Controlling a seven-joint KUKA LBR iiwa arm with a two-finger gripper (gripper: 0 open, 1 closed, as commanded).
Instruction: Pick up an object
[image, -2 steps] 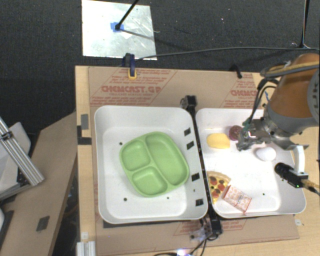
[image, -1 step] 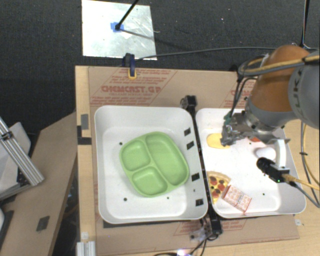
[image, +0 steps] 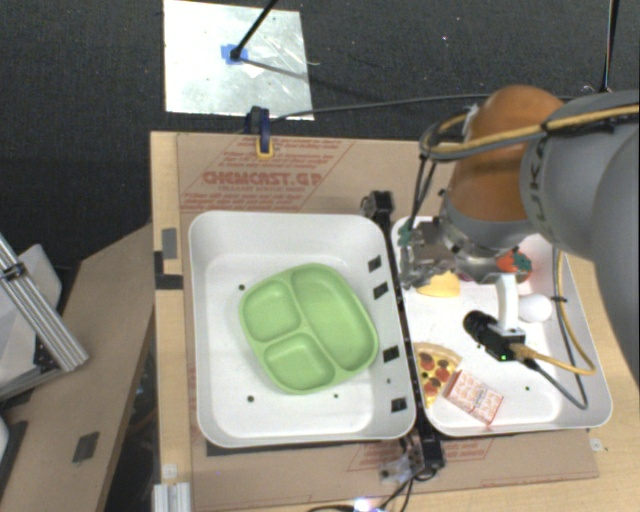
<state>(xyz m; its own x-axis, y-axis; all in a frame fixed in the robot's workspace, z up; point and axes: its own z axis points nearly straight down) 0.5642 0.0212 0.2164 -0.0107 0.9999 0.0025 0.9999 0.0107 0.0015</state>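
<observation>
From my remote station I saw the tool (image: 424, 254) hanging low over the far left corner of the right bin (image: 545, 390), close to that bin's left wall. Its lower part was dark and tangled with cabling, and I could not tell whether it was wide, narrow or holding anything. The grey arm (image: 585, 165) carrying it came in over the right bin's far right side, its orange band (image: 500, 150) just above the tool.

Just nearer me than the tool, on the right bin's floor, lay a yellow piece (image: 441, 286). It was close under the tool, though I could not tell whether the two touched. Toward the bin's far right side sat a small red and green item (image: 516, 263), partly hidden by the arm, and a white egg-shaped thing (image: 538, 307) lay just nearer than it. In the bin's near left part I saw a toy pizza slice (image: 434, 366) by the left wall, with a pink box (image: 474, 398) just beside it toward the bin's near edge.

Beyond the right bin's left wall, touching it, stood the left bin (image: 225, 400), with a green divided plate (image: 307, 325) lying flat in its middle. Both bins rested on a brown tabletop (image: 270, 175) with red lettering behind them.
</observation>
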